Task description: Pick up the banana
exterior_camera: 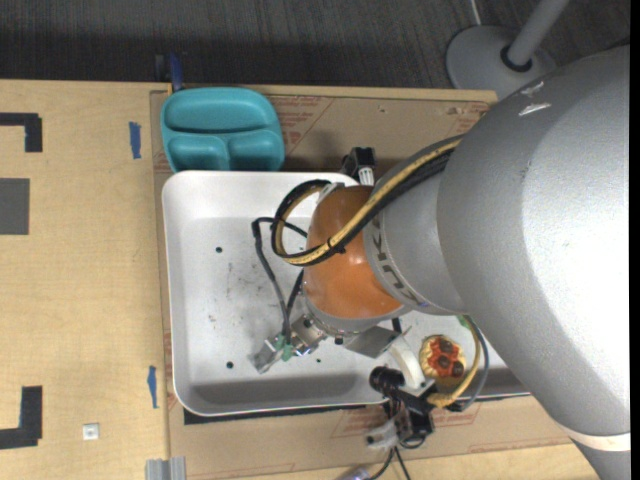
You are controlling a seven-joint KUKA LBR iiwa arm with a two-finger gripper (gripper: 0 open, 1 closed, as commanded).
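Well, starting at the left, the tan bench top carries a few black tape marks and two short strips of blue tape near the bin's left side. A little further right, at the far edge of the brown board, sits a teal divided tray, lying just beyond the far rim of the white bin and close to touching it. The bin's floor looks scuffed, with a few dark specks and small holes on it. Toward the near middle of that bin the gripper is down low, a small grey metal piece with a bit of green on it, right at the bin floor. Whether it is open or closed I cannot tell from this angle, and nothing can be made out in its grasp. Black and yellow cables loop above it, running up to the orange band at the wrist. Right of that the big grey arm covers the whole right part of the scene. Just under its near edge a small round brown and orange object peeks out. At the far right stands a grey round base on the dark floor. Where the banana lies I cannot tell.
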